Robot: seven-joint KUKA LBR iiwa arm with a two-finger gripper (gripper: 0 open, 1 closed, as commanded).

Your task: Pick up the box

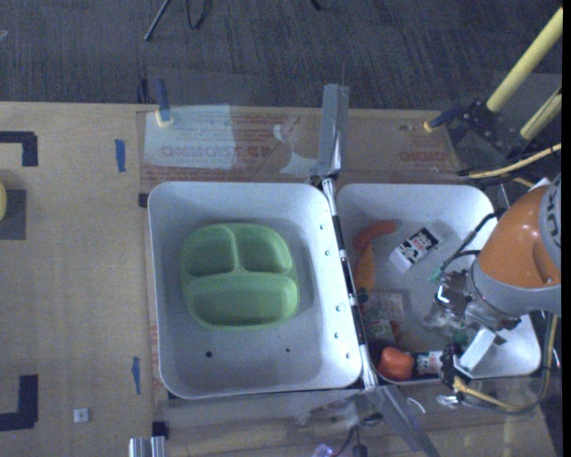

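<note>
While hovering low at ~5 o'clock of right bin [357,207], gripper [452,332] w/ finger state unreadable. Box [416,248] lying near bin centre, toward 11 o'clock from gripper, untouched. Approach step, prob.; next needs shift over box, then descent.

- A dark grey carpeted floor [268,45] runs across the far side of the scene.
- Thin dark stand legs [178,13] rest on the carpet at the far left.
- The light wooden bench top [71,268] fills the left and near parts.
- Black corner marks [22,147] and short blue tape strips [119,154] sit on the wood at left.
- A flattened brown cardboard sheet [375,143] lies along the far edge of the bench.
- Yellow poles [526,62] slant across the far right corner.
</note>
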